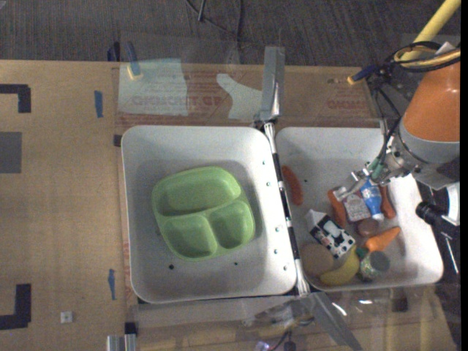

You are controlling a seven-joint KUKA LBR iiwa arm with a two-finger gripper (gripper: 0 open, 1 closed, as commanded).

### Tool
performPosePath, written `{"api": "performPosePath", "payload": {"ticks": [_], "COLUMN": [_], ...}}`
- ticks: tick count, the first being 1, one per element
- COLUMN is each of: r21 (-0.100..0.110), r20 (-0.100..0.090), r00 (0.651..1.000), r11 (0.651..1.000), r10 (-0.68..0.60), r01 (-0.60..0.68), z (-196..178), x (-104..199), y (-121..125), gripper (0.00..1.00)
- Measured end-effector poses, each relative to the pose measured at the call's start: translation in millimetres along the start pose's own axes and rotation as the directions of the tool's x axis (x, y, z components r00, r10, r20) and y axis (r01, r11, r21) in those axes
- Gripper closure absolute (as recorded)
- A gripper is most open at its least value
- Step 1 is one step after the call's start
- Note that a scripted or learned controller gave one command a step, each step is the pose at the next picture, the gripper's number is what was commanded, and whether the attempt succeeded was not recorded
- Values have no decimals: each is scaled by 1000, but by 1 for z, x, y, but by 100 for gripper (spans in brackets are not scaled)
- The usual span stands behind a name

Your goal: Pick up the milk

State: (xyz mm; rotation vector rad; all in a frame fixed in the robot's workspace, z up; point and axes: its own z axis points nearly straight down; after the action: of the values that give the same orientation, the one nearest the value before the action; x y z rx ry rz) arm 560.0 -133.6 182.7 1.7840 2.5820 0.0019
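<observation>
Above the right bin (431, 265), the arm's end effector (378, 172) hangs beside the milk (331, 235), fingers' state unclear.

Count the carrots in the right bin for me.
2, possibly. One carrot lies right of the milk carton, above the banana. One orange piece sits above the carton, partly under the gripper's clutter. More may be hidden there.

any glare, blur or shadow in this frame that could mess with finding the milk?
Camera view: soft and grainy all over, so the cow-print milk carton reads only as blurry black-and-white patches. Glare washes the clear sheet behind the bins and the right bin wall. Soft shadow rings the green tray. The gripper is small and blurred among the clutter.
</observation>
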Motion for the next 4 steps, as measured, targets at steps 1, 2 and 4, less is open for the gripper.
{"api": "performPosePath", "payload": {"ticks": [1, 2, 4], "r21": [-19, 1, 0], "r20": [12, -3, -1], "r00": [984, 974, 974], "r11": [984, 974, 974], "r10": [-176, -228, -227], "r01": [176, 228, 227], "z": [69, 19, -2], "x": [24, 33, 87], "y": [12, -42, 14], "gripper": [0, 0, 0]}}
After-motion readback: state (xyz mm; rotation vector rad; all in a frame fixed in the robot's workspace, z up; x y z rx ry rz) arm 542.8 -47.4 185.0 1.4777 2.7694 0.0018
